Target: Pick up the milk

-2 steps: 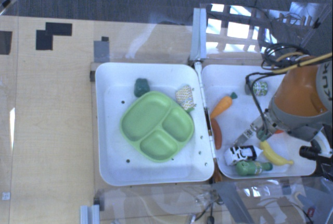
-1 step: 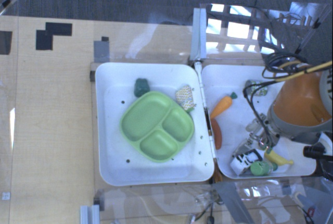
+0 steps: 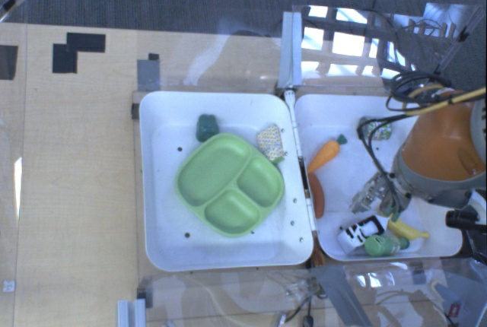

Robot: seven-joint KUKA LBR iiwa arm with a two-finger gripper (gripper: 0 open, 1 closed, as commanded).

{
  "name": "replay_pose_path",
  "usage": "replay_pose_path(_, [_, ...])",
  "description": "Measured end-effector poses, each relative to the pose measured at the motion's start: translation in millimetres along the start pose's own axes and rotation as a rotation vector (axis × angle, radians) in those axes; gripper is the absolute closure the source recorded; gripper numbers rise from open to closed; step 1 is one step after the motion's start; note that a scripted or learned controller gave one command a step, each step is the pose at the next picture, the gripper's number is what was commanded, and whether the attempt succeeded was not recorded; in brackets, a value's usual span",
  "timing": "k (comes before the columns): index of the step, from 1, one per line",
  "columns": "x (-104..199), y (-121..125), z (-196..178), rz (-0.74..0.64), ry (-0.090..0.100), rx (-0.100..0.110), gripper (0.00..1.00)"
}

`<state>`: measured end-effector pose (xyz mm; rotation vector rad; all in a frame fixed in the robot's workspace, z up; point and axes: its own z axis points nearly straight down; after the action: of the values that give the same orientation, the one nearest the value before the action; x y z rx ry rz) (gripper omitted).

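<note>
Fingers: I can see the gripper [image 3: 378, 195] low in the right bin, but the metal tips blur together from up here, so I cannot tell how wide they stand or whether anything sits between them.
Contact: I cannot tell whether the tips touch the bin floor.
Milk: the small black-and-white carton [image 3: 361, 230] lies on its side just below the gripper, towards the near wall, close to the tips yet apart from them as far as I can make out.
Neighbours: a green toy [image 3: 383, 245] rests against the milk's near side, and a banana [image 3: 405, 230] lies just right of it.
Further out: a carrot [image 3: 326, 153] lies tilted near the divider, with a reddish sausage [image 3: 316, 195] below it.
Arm: the orange band [image 3: 445, 143] looms over the right bin [image 3: 335, 109].
Left bin [image 3: 163, 242]: I see a green sectioned plate [image 3: 230, 182], a dark green lump [image 3: 207, 127] and a speckled piece [image 3: 270, 141] by the plate's far edge.
</note>
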<state>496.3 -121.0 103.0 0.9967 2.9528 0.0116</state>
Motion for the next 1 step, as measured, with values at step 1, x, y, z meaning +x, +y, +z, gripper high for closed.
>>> replay_pose_path(1, [0.1, 0.0, 0.1, 0.000, 0.000, 0.000, 0.00])
